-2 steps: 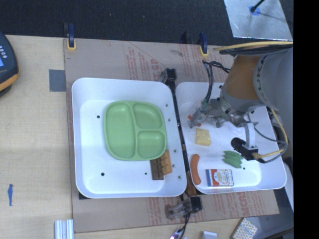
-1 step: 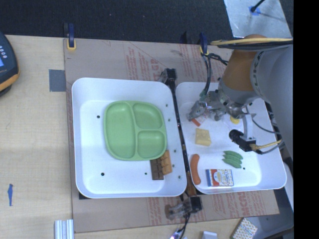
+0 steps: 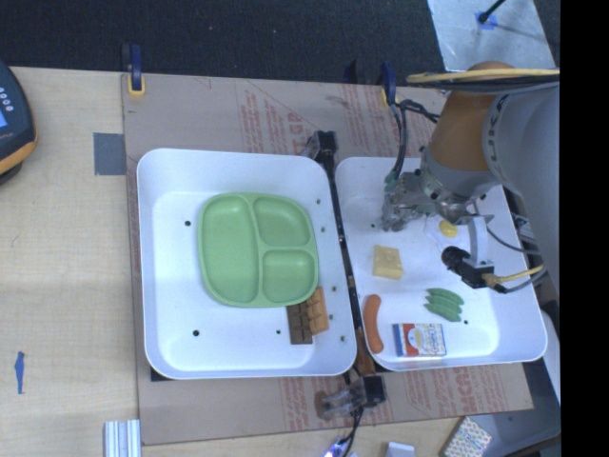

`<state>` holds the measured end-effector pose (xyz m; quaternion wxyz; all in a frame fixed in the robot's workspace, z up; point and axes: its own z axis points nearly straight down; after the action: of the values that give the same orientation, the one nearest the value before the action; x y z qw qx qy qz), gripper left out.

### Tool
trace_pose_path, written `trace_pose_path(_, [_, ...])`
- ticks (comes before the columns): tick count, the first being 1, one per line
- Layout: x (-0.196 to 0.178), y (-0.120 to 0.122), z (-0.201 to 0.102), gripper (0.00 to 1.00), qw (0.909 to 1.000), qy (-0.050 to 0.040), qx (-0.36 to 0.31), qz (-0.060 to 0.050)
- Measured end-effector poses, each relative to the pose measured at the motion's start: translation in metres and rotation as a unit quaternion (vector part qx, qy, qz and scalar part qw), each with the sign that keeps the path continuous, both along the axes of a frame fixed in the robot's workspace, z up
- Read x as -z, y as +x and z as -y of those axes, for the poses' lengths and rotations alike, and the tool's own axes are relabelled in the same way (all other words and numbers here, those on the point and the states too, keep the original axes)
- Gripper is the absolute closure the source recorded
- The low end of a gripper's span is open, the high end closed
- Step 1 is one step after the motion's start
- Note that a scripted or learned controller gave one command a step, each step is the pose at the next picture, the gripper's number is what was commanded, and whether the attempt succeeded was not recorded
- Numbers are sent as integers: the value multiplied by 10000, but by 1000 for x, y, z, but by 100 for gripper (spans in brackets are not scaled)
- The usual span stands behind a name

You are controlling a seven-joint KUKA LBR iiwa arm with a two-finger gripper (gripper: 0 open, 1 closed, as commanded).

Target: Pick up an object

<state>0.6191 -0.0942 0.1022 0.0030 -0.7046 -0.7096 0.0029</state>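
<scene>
So from the overhead camera view: my arm (image 3: 476, 131) comes in from the right and my tool (image 3: 404, 208) is down over the upper-left part of the right bin (image 3: 519, 336). Honestly can't tell whether it's spread or pressed together, it's just a dark tangle from this angle, and I can't make out anything between the tips.

Stuff in the right bin: a pale yellow cheese-looking block (image 3: 387, 262) just below the tool, a small yellow piece (image 3: 448, 227) to the tool's right, a green pea pod (image 3: 444, 303) further down, a red-brown sausage (image 3: 372, 322) near the bin's left wall, and a little white carton (image 3: 420, 339) with red and blue print beside the sausage, near the bottom edge.

Left bin (image 3: 162, 255) has a green divided plate (image 3: 258, 249) in the middle and a brown waffle-textured piece (image 3: 307, 318) touching the plate's lower-right corner. Both bins sit on a cardboard sheet (image 3: 238, 112) on the worktop (image 3: 57, 284).
</scene>
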Motion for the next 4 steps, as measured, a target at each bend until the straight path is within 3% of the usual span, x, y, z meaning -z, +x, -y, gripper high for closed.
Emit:
trace_pose_path(1, [0, 0, 0, 0, 10000, 0, -1, -4])
trace_pose_path(2, [12, -33, 15, 0, 10000, -5, 22, 1])
trace_pose_path(3, [11, -52, 5, 0, 10000, 1, 23, 5])
trace_pose_path(4, [10, -34, 12, 0, 10000, -4, 12, 38])
